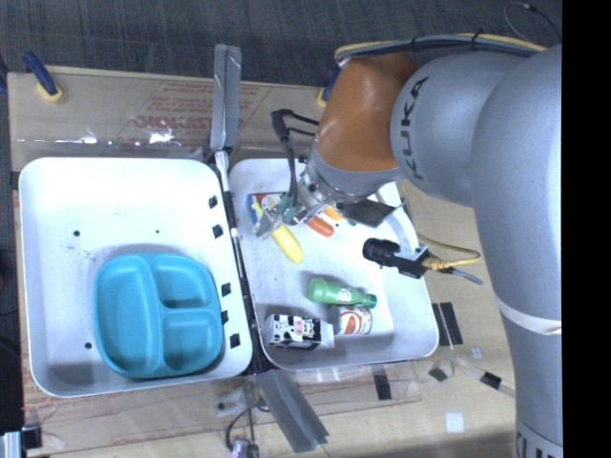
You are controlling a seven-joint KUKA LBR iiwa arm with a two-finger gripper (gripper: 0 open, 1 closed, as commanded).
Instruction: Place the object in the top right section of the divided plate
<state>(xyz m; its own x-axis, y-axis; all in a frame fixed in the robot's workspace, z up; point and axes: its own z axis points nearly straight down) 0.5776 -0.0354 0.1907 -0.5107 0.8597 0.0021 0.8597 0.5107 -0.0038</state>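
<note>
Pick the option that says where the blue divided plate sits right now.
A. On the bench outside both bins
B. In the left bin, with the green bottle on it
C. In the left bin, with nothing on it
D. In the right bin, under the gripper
C. The blue divided plate lies in the left bin, its sections bare; the green bottle lies in the right bin.

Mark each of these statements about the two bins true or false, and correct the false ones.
1. The blue divided plate lies in the left bin. True.
2. The green bottle lies in the plate. False: it lies in the right bin.
3. The yellow banana lies in the right bin, near the tool. True.
4. The plate's top right section holds an object. False: it is bare.
5. The black-and-white carton sits at the right bin's near edge. True.
</note>
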